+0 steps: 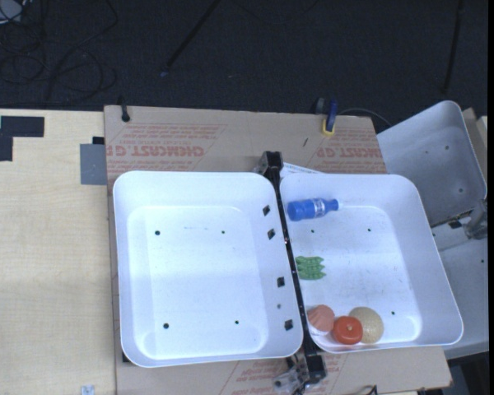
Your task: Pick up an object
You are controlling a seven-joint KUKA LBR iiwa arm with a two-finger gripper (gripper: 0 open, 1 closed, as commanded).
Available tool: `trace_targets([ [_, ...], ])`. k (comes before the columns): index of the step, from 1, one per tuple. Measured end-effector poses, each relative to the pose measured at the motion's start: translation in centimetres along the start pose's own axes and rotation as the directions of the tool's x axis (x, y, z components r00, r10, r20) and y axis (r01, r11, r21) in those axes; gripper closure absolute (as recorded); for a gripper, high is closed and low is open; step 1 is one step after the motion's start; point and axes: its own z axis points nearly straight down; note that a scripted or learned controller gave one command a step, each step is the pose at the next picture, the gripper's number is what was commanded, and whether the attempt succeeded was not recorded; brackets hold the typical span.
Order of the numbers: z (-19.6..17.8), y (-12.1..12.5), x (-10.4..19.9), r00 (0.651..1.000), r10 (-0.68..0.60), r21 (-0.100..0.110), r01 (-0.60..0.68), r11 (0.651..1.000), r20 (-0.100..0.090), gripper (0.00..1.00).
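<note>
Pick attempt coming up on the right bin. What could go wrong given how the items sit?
1. The red round piece, the pink piece and the tan ball are bunched in the right bin's near corner; a grasp may catch two or slip off.
2. The blue bottle lies on its side by the far wall and will likely roll.
3. The green item lies low, close to the divider, leaving little finger room.

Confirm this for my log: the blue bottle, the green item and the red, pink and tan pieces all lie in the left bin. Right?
Not quite. The camera view shows them in the right bin: the blue bottle near its far left corner, the green item by the divider, the red, pink and tan pieces at its near edge.
</note>
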Motion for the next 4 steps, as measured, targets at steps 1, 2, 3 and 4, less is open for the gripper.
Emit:
trace_targets([
  [1,3.0,0.0,0.1,1.0,0.002,0.006,-0.002,1.0,-0.002,1.0],
  [2,0.9,0.0,0.0,1.0,-0.001,0.001,0.001,1.0,-0.001,1.0],
  [3,2.7,0.0,0.1,1.0,0.002,0.005,-0.002,1.0,-0.001,1.0],
  [4,1.1,0.0,0.0,1.0,0.0,0.002,0.0,1.0,-0.001,1.0],
])
